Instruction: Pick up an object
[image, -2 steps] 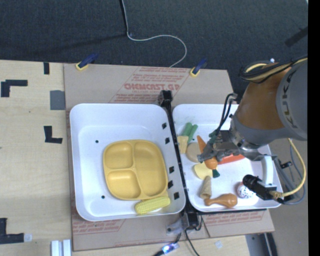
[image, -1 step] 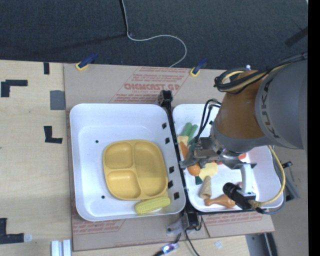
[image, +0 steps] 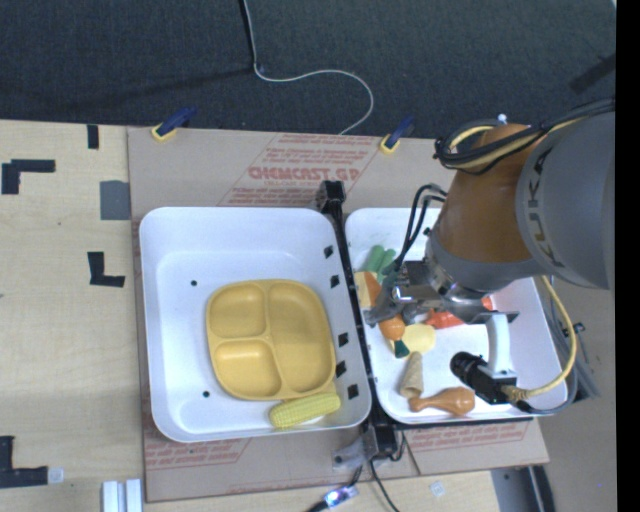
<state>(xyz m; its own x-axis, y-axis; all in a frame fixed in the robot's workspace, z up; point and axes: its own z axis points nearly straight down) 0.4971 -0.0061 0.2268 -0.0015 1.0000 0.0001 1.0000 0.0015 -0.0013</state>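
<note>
Red printed lettering is running across the brown cardboard sheet (image: 300, 165) lying under the two bins, at upper centre of the frame; it is reading roughly "CHEMCAST GP", seen upside down, with smaller red lines beneath too small to read. Part of dark lettering, apparently "KUKA", is showing on the grey arm (image: 570, 200) at right.

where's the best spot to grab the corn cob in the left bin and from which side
Grip the corn cob across its middle, coming straight down from above. It lies flat and long, running roughly left to right along the near wall of the left bin, just off the yellow divided plate. Fingers closing across its narrow width would likely hold best; the wall and plate crowd its sides, so a side approach looks awkward.
</note>
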